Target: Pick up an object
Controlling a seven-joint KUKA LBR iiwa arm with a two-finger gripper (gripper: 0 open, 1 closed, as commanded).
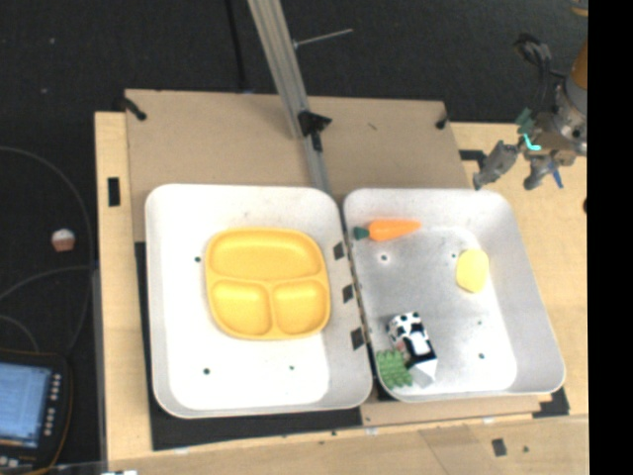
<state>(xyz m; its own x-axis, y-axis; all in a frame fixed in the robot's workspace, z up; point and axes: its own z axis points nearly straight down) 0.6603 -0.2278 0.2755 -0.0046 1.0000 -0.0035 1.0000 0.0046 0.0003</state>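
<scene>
The right bin (514,265) holds an orange carrot (390,230) near its far left corner, a yellow lemon-like piece (473,270) toward the right, and a black-and-white cow toy (412,338) beside a small green piece (394,368) at the near left. My gripper (515,164) hangs beyond the right bin's far right corner, above the bench, with its two fingers spread apart and nothing between them. It is well away from all the objects.
The left bin (178,364) carries a yellow three-compartment plate (267,282). A slanted metal rail (282,57) runs from the top down to the gap between the bins. A small screen (30,404) sits at the lower left.
</scene>
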